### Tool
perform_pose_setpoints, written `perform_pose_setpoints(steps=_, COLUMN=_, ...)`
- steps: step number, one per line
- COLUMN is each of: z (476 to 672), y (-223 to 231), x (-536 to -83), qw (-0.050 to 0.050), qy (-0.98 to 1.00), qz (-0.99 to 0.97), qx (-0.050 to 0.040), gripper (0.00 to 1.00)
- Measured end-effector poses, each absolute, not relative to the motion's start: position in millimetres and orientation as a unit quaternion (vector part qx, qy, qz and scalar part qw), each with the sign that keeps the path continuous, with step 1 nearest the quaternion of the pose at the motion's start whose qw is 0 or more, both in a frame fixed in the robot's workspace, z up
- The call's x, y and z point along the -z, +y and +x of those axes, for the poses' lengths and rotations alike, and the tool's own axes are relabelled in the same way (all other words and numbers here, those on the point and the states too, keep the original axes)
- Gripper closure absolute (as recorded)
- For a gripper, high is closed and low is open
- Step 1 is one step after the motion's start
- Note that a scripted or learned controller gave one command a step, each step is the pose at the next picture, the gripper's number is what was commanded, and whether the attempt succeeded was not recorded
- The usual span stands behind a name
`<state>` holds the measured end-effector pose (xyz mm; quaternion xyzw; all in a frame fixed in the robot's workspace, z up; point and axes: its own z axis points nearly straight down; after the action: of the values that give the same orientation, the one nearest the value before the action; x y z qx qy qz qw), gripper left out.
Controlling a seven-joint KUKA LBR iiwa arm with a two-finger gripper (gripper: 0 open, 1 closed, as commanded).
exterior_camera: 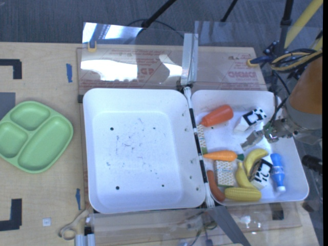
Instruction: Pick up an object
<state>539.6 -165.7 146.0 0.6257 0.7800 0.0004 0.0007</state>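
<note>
1. Near edge of the right bin [300,158]: a corn cob [242,193], yellow and knobbly, lies crosswise against the near wall. Its textured surface should resist slipping, but the wall beside it leaves little room for a finger on that side.
2. Just beyond the cob: a banana [249,168], smooth and curved, rests among its neighbours, touching a black-and-white patterned block [263,171]. A red, sausage-like piece [214,185] lies along the bin's left wall, next to a flat checked wafer [223,172]. A blue bottle [277,171] with a white cap lies on its side to the right.
3. Middle of the bin: a slim carrot [221,156], orange with a green tip, lies across the floor with bare white on its far side. Judged from the layout, it is the easiest target, since fingers could straddle its narrow width.
4. The gripper [258,137] hangs over the right bin's middle, beyond the banana; its metal fingers point left and nothing is visible between them. Whether they are spread or closed cannot be told.
5. Farther back: a stout orange vegetable piece [217,115], rounded and matte, and a second patterned white block [251,119]. Both stand apart from the clutter.
6. A good pick calls for a vertical descent centred on one isolated item, closing across its short axis.
7. Left bin [136,147]: a scuffed white floor.
8. Far left on the wooden bench [46,199]: a green divided plate [34,135].
</note>
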Motion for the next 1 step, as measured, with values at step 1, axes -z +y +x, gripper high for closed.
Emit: perform_pose_setpoints(steps=1, z=505.2, y=-143.0, x=-97.3, qw=0.018, qy=0.757, qz=0.653, qx=-0.0061, gripper=0.0)
